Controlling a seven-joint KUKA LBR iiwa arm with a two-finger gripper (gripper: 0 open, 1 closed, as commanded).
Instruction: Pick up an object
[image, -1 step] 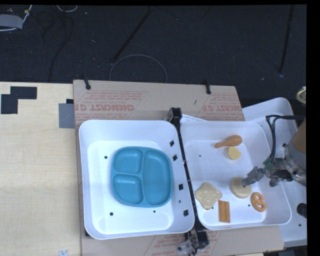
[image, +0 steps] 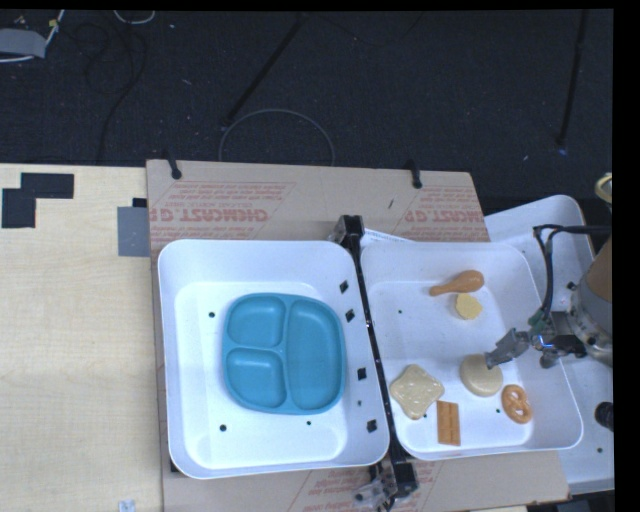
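Round cream piece: lying in the right bin, near its front right, directly under the gripper's tip.
Gripper: reaching in from the right, angling down and leftward, its tip sitting at the piece's upper right edge.
Jaws: too small and dark to judge; I cannot tell whether they are open, closed or gripping anything.
Arm: mostly running off the right side, only the wrist and cables showing.
Pretzel: resting just right of the cream piece.
Cracker: lying to its left, with an orange wafer beside it.
Drumstick: lying further back, a yellow lump just below it.
Left bin: holding a blue divided plate.
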